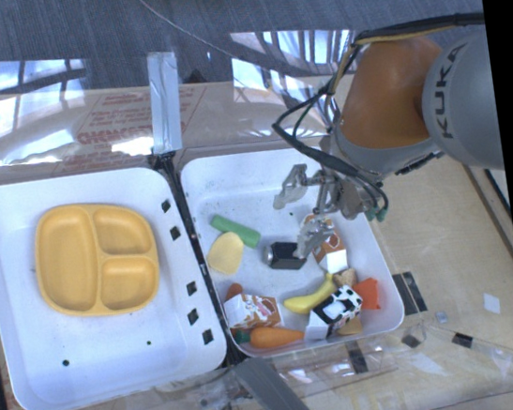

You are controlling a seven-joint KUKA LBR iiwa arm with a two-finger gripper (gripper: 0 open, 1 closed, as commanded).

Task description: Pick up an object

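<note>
Arm over the right bin (233, 169), gripper (306, 209) low among the toys.

The fingers (289, 188) stand spread and hold nothing. Just below them lies a black block (285, 255), long axis roughly left-right. A banana (311, 297) lies nearer the front wall, tip pointing up-right. A yellow tray (96, 258) sits in the left bin (25, 374).
</note>
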